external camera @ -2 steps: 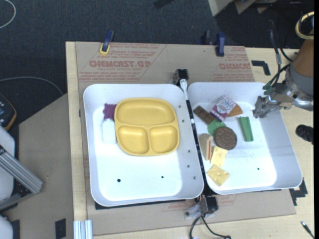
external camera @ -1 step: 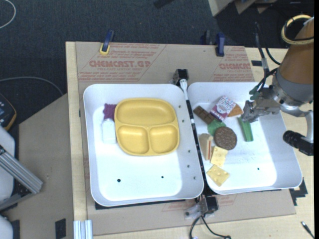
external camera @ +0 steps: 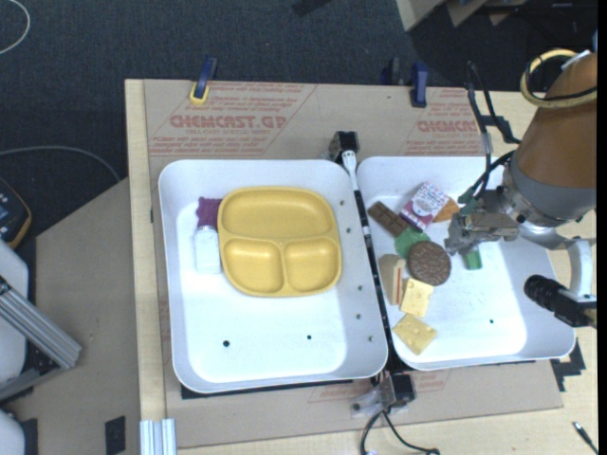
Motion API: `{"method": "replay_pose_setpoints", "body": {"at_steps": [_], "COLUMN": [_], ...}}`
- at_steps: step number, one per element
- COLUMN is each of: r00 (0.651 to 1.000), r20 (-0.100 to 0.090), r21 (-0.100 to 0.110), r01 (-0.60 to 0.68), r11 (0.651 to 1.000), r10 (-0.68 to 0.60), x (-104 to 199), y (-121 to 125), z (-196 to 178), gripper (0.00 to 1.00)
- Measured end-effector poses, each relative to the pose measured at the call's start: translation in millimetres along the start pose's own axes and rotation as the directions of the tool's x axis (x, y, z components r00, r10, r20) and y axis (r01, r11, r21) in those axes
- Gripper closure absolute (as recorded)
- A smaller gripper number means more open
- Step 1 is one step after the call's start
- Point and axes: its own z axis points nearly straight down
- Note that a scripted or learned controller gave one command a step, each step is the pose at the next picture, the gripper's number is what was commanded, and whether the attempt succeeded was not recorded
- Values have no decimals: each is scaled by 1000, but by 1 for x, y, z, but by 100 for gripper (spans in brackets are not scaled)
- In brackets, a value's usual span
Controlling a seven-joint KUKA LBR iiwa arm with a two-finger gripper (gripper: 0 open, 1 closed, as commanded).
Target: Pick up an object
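Observation:
The arm reaches in from the right, and my gripper [external camera: 471, 240] hangs over the middle of the right bin [external camera: 503, 344]. A small green piece [external camera: 472, 259] shows just below it; whether it is held I cannot tell. To the left of the gripper lie a round brown cookie [external camera: 430, 263], a green item [external camera: 410, 243], a pink-and-white packet [external camera: 427, 200], an orange piece [external camera: 448, 211] and a brown bar [external camera: 386, 219]. Yellow cheese pieces [external camera: 415, 333] and a pale slice [external camera: 394, 278] sit nearer the front.
The left bin [external camera: 275, 349] carries a yellow divided plate [external camera: 280, 240], with a purple item [external camera: 208, 210] and a white item [external camera: 206, 250] at its left side. A black divider [external camera: 360, 226] runs between the bins. Clamps stand at the board's back edge.

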Motion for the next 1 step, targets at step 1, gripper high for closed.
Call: {"method": "replay_pose_setpoints", "body": {"at_steps": [1], "r00": [1000], "r20": [1], "r21": [0], "r01": [-2], "r11": [1000], "r10": [2], "x": [10], "y": [-5], "z": [14], "gripper": [100]}}
